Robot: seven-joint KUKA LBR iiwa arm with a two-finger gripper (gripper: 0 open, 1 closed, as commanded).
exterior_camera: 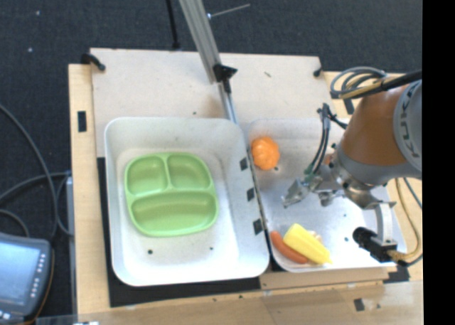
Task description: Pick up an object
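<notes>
In the right bin (370, 258), an orange round fruit (265, 153) lies at the far left corner. A yellow corn-like piece (307, 243) rests by the near left corner, with an orange carrot (286, 247) tucked against its left side. My gripper (309, 198) hangs over the middle of this bin, between the fruit and the yellow piece and apart from both. Its two metal fingers (291, 196) are spread open with nothing between them.
The left bin (117, 139) holds a green divided plate (170, 193). A slanted metal pole (202, 28) rises from the back, ending near the wall between the bins. The grey and orange arm (377, 139) covers the right bin's right side.
</notes>
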